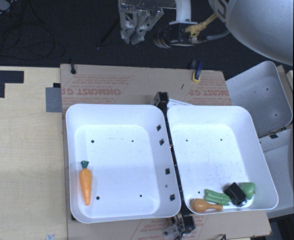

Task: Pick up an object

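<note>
Behind and around the gripper (134,34) lies a dark floor (62,39) crossed by thin black cables (32,14). Below the gripper, toward the camera, a brown cardboard sheet (137,86) with red print covers the bench. Left of the gripper and lower is the pale wooden benchtop (22,164), bearing black tape patches (7,81) and a grey square (52,99). Lower right of the gripper sits a grey metal plate (262,94). The light is even and soft.
</note>
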You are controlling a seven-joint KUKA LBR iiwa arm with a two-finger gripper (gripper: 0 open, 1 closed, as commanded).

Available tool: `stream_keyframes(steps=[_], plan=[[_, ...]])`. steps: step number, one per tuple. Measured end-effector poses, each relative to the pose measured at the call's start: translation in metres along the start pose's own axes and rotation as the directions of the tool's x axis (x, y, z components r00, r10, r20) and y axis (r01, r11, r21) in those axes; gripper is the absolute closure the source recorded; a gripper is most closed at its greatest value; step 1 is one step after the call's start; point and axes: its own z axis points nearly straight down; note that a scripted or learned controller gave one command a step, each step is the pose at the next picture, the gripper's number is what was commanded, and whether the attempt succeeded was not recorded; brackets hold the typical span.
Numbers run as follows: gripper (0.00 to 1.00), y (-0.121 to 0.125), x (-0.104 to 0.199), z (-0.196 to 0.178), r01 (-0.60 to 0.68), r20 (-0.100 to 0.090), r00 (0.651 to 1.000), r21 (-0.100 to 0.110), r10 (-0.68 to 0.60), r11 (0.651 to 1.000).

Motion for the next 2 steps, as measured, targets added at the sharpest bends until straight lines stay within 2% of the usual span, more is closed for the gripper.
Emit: stream_keyframes(steps=[1, 2], plan=[[1.0, 0.0009, 0.0197, 0.001, -0.005, 0.002, 1.0, 0.001, 0.005, 1.0], [1.0, 0.0005, 0.0198, 0.001, -0.001, 0.003, 1.0, 0.002, 0.001, 1.0]])
